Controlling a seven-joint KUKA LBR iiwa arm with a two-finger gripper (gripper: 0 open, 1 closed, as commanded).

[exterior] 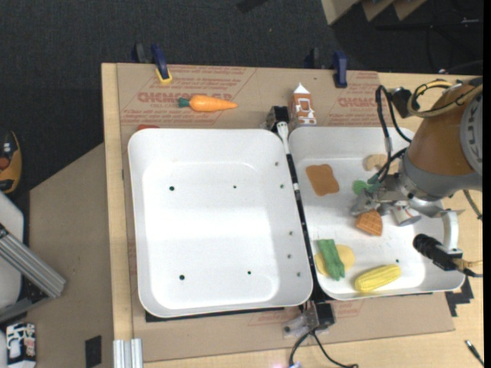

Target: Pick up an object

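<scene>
Camera view looks down on two white bins side by side, and everything loose sits in the right bin (337,140), where the arm (449,140) reaches in from the right. The gripper (374,202) hangs low over the middle of that bin, just above a small orange waffle-patterned wedge (369,223) that narrows toward the bin's near edge. Whether the gripper is spread or pressed together I cannot tell; the metal parts blur into one another there, and nothing is clearly caught in it. A green piece (360,185) peeks out just left of the gripper, mostly hidden by it, so its shape is hard to read. A flat brown slice (322,179) lies toward the bin's left wall, its longer side running roughly from far edge to near edge. A pale tan bit (375,162) sits near the far edge, partly covered by the arm. At the near edge, a yellow corn cob (377,277) lies with its long axis almost along that edge, its right end tipped slightly toward the far side. Beside it, at the near left corner, a green pod-like piece (331,257) lies across a yellow round thing (345,258), long axis running far to near. The left bin (153,205) shows only its white floor. Outside the bins, on the cardboard at the far side, lie a toy carrot (209,104) pointing right and a small carton (304,104).
</scene>
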